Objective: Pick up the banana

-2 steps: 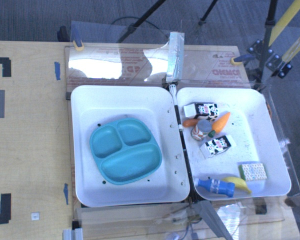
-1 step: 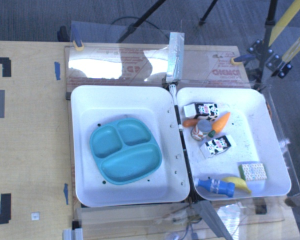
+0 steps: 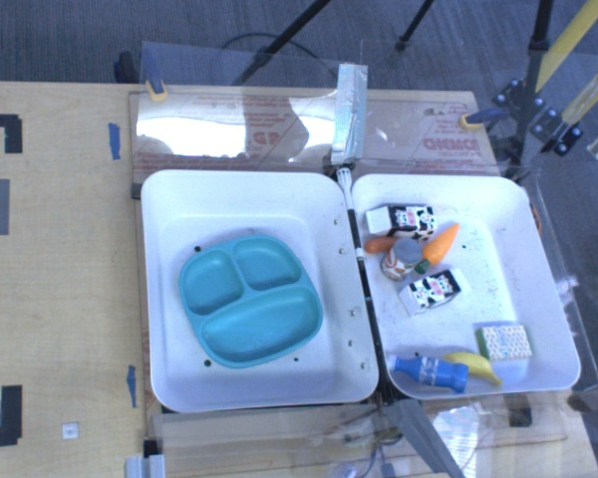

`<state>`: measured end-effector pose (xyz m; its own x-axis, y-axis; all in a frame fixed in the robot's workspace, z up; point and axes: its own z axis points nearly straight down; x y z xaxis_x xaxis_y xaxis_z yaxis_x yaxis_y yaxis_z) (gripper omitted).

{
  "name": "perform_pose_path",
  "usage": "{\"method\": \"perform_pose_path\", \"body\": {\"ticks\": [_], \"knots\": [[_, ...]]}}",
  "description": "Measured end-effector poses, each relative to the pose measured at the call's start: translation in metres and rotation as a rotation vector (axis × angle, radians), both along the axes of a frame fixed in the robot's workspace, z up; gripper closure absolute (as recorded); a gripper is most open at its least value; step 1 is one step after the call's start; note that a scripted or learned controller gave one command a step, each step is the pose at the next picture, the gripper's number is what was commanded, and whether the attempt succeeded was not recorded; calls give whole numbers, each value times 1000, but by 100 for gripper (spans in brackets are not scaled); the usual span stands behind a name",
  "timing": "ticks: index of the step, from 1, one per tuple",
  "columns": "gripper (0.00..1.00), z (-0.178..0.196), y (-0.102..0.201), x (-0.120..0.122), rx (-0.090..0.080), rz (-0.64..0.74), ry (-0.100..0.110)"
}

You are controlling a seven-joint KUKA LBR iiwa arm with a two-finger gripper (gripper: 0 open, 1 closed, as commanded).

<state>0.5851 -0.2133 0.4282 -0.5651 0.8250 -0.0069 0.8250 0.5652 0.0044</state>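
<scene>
The yellow banana (image 3: 478, 366) lies near the front edge of the right bin (image 3: 538, 267), curved, its left end touching a blue bottle (image 3: 431, 372). A yellow-green sponge (image 3: 505, 343) sits just behind it.
The right bin also holds two black-and-white cartons (image 3: 411, 218) (image 3: 434, 290), an orange carrot (image 3: 439, 244) and a small grey-capped item (image 3: 407, 255). The left bin (image 3: 169, 267) carries a teal divided plate (image 3: 251, 299). A clear panel (image 3: 279, 127) stands behind the bins.
</scene>
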Motion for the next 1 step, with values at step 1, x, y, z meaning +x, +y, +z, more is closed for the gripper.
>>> {"method": "perform_pose_path", "body": {"ticks": [1], "knots": [[100,12,0,1,-3,0,-8]]}}
